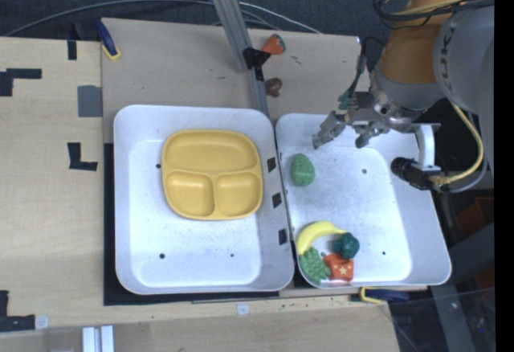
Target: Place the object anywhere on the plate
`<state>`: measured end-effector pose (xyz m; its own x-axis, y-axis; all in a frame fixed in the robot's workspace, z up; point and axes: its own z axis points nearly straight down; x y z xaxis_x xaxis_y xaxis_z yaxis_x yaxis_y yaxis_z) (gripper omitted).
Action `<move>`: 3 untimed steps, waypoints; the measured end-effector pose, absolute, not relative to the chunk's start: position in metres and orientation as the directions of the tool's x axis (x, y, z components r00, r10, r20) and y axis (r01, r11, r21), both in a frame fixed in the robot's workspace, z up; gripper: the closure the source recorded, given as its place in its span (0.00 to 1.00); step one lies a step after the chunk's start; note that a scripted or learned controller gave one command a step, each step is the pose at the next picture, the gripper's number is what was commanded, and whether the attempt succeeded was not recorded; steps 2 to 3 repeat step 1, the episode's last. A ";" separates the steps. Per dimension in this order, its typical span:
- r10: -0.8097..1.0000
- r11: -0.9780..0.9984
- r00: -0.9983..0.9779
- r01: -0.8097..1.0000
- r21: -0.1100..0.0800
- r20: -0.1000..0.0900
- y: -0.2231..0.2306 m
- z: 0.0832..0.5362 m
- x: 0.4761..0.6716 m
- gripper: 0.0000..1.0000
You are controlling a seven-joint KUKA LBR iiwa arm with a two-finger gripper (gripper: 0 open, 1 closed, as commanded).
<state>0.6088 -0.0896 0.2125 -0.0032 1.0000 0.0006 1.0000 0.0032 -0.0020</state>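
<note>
A yellow plate [213,173] with three compartments lies in the left bin [193,270]. A round green object [302,169] rests in the right bin [401,214], near its left wall. My gripper [345,133] hangs above the right bin's back edge, up and to the right of the green object and apart from it. Its fingers [324,133] are spread open with nothing between them.
A pile of small toys sits at the right bin's front left corner: a yellow banana [318,233], a dark green piece [347,245], a red piece [341,268] and a light green piece [313,264]. A grey pole [229,5] slants over the back of the bench.
</note>
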 end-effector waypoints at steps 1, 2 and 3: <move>1.000 0.003 -0.003 1.000 -0.002 0.001 -0.090 0.213 0.609 0.00; 1.000 0.003 -0.003 1.000 -0.002 0.001 -0.090 0.213 0.609 0.00; 1.000 0.003 -0.003 1.000 -0.002 0.001 -0.090 0.213 0.609 0.00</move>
